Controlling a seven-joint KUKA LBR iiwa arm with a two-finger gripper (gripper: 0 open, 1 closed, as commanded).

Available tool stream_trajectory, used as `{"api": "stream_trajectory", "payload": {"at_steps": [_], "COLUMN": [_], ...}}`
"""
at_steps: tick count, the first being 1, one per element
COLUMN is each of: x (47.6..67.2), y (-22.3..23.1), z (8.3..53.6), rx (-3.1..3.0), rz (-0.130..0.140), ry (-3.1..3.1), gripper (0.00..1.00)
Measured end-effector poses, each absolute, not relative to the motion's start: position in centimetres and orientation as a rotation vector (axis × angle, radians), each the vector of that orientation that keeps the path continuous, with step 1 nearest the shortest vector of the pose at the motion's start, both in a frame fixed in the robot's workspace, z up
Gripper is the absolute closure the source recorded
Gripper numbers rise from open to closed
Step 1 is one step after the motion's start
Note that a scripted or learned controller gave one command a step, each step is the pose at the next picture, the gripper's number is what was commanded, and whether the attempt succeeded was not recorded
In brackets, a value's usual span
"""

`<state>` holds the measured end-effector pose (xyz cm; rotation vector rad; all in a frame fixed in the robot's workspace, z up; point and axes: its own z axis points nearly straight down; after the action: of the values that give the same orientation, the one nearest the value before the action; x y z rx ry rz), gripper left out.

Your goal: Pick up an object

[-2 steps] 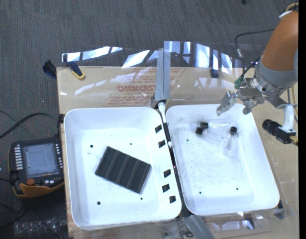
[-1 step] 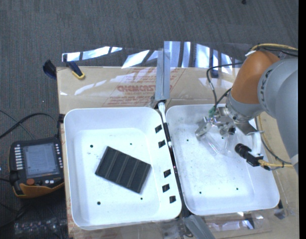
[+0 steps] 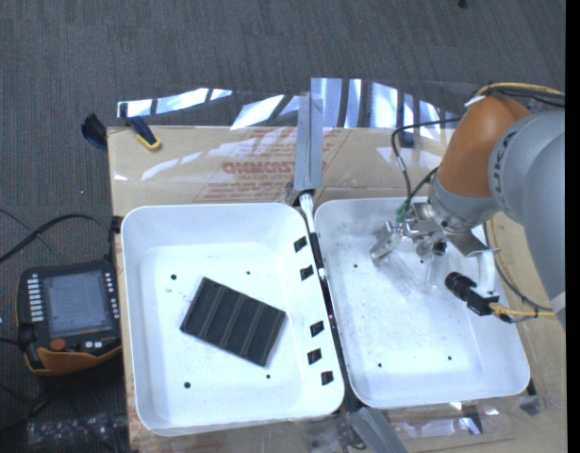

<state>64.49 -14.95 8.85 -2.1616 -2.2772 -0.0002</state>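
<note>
Gripper positioning over right bin, pick target lying in left bin.

Jaw state cannot be told here. The two-finger metal gripper (image 3: 409, 237) is hanging low over the upper part of the shallow white right-hand bin (image 3: 516, 361), with nothing showing in its grasp. The dark ribbed rectangular panel (image 3: 233, 321) is lying flat in the shallow white left-hand bin (image 3: 139, 347), well apart from the gripper, across the black-clipped divider (image 3: 313, 295) toward the view's left and lower. Its long axis is running diagonally, upper-left to lower-right. The coming move is likely requiring a leftward traverse over that divider.
</note>
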Motion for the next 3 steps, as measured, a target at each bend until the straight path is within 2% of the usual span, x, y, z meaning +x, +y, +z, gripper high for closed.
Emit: {"api": "stream_trajectory", "payload": {"at_steps": [1, 2, 3], "x": [64.5, 61.8, 61.8], "y": [-14.9, -12.9, -12.9], "z": [8.8, 8.7, 8.7], "rx": [-2.162, -2.145, -2.146], "rz": [0.0, 0.0, 0.0], "ry": [-2.277, -2.291, -2.291], "gripper": [0.0, 0.0, 0.0]}}
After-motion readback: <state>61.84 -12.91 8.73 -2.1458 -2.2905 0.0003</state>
